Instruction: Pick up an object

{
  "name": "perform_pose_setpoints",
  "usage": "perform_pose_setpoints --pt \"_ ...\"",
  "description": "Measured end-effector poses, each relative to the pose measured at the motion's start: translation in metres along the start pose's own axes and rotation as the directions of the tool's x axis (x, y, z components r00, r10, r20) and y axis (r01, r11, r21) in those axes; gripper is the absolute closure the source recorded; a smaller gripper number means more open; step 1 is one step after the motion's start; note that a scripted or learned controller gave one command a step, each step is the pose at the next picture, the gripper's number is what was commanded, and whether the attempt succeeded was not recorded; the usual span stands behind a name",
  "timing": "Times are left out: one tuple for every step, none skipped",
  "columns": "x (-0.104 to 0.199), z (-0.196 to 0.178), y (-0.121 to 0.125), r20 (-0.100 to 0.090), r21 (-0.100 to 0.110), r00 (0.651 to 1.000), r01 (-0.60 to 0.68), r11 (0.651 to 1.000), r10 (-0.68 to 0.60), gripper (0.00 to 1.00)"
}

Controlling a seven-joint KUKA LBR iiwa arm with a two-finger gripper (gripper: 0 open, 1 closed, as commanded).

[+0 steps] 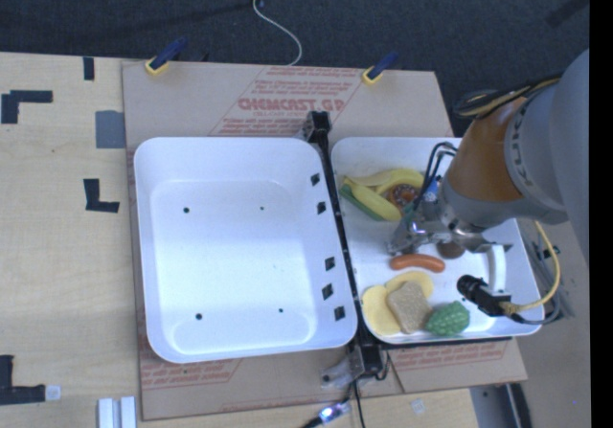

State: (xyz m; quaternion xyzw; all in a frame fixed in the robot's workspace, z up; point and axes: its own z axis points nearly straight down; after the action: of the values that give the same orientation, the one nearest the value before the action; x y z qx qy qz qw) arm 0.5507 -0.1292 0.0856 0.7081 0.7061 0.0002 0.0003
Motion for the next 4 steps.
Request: perform_pose_setpoints --pt "0.130 -0.105 0.040 -0.006 -0.010 1.000 0.018 1.000 -0.018 1.00" --pt "0.117 -0.103 -0.019 0.001 0.006 1.000 0.003 1.000 -0.003 1.00" --pt "0.160 -0.318 0.042 -0.001 -0.017 1.000 0.009 1.000 -0.009 1.00" --pt "0.163 -0.458 0.029 -0.001 -0.015 1.000 0.006 1.000 -0.006 1.00"
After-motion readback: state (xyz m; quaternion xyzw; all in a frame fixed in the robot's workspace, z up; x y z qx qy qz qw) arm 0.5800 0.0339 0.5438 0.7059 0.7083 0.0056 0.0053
